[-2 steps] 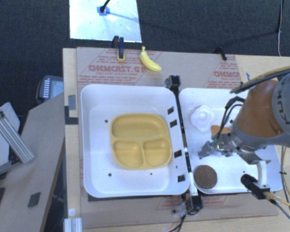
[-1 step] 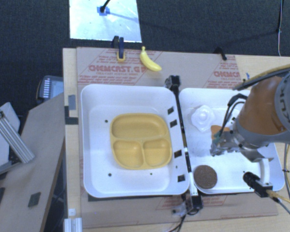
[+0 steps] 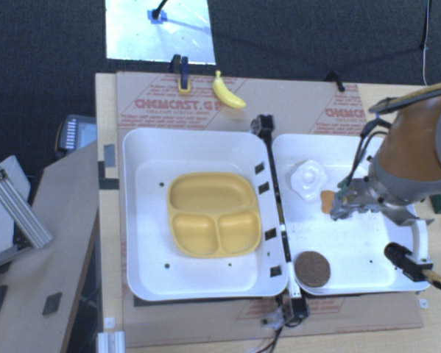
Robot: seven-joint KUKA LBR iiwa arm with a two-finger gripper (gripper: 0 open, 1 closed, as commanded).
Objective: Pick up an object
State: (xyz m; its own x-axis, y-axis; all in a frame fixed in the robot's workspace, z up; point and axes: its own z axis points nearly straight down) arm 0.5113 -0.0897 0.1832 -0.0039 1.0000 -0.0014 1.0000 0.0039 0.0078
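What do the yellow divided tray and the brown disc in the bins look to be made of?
Yellow divided tray: probably moulded plastic, smooth with a soft sheen, rounded compartment edges. Brown disc: matte and speckled, perhaps a toy cookie or cork; too small to settle.

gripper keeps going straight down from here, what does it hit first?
Probably the small orange piece just left of the gripper, or the bare floor of the right bin beside it. Height is hard to judge from this slant. The white object sits further up-left.
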